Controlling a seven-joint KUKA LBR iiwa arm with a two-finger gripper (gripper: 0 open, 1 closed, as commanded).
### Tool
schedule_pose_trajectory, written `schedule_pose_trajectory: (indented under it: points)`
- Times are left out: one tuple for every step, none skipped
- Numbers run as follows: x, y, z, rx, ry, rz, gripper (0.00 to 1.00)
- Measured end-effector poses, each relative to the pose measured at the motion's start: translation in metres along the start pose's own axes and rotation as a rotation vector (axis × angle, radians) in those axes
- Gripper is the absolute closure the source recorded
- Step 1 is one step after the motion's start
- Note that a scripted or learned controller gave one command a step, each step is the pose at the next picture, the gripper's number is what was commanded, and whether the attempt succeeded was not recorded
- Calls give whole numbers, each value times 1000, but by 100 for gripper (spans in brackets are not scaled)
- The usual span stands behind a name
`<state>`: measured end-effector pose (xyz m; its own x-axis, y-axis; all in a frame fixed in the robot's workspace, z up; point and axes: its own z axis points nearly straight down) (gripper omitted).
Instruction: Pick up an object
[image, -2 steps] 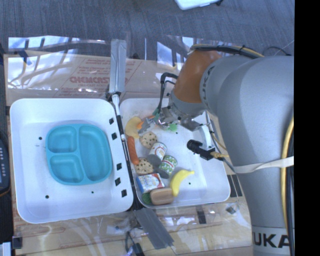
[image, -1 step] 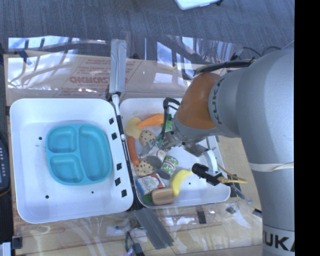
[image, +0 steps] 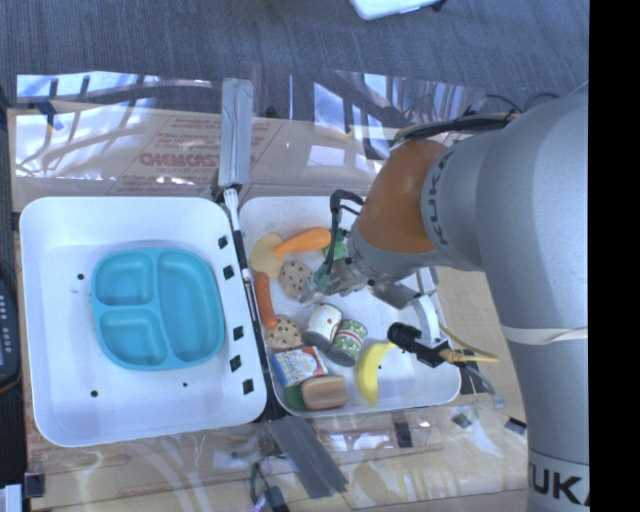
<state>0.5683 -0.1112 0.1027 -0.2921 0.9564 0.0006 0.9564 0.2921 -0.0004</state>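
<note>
The gripper (image: 322, 283) hangs low in the right bin (image: 440, 385), a cookie (image: 293, 277) just beside it, 2 small cans (image: 335, 332) just below; its grip I cannot tell.

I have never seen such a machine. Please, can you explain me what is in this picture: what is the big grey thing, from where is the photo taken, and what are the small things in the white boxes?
The big grey thing is a robot arm with an orange band near its wrist. It reaches in from the right. The camera sits above the bench and looks down at a slant.

Two shallow white bins lie side by side. The left bin holds a blue divided plate. The right bin holds toy food: a carrot, cookies, small cans, a banana and more.

The gripper, the arm's two-finger hand, hangs low over the cookies and cans. I cannot tell whether it holds anything.
</note>
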Motion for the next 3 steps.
schedule_pose_trajectory:
  points:
    - [0, 0, 0, 0, 0, 0, 0]
    - [-35, -58, 10, 0, -1, -229, 0]
    - [-34, -56, 1, 0, -1, -236, 100]
